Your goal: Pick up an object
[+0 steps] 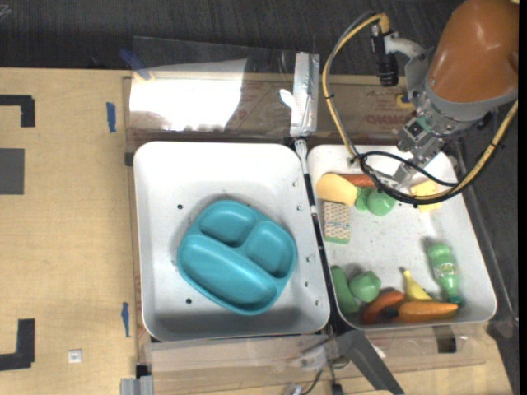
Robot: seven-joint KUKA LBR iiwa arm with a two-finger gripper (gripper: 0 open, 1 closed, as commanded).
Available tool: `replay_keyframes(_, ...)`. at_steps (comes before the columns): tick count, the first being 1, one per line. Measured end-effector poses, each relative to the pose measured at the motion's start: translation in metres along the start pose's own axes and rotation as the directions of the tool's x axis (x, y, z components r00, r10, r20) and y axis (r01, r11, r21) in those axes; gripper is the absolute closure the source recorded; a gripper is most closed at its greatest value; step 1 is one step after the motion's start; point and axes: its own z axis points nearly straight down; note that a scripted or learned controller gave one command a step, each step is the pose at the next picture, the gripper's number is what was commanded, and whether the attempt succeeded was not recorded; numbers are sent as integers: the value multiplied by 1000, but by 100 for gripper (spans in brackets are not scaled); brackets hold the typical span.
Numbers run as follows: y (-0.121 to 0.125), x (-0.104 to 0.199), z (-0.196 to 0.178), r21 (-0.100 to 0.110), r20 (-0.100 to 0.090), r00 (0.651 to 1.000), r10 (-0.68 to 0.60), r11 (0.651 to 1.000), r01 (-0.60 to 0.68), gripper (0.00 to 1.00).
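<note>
Nearest the camera, along the front edge of the right shallow white bin (478,245), lies a heap of small plastic toy foods: an orange carrot-shaped piece (426,309), a small yellow banana-shaped piece (414,286), a round green piece (364,285) and a dark green pod-shaped piece (341,290), packed touching one another. A green toy bottle (443,270) lies just beside them toward the right wall. At the back of the same bin rest a yellow wedge-shaped toy (337,188), a green round toy (378,202) and a tan ridged block (336,221). The left shallow white bin (156,179) holds a teal plastic divided tray (237,255). The grey arm's pincer (409,171) hangs over the back of the right bin, near the green round toy, under looping cables; whether it is open or closed I cannot tell, and nothing is seen between its tips. The green round toy looks the likeliest target: probably light, hollow, stiff and rather slick, apt to roll away if pinched off-centre, so it is best taken across its widest middle. The wooden worktop (58,220) lies beyond the bins.
</note>
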Motion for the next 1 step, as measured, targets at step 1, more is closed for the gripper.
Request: replay_keyframes(1,6,36,-88,11,-12,1000,18,1000,-18,100)
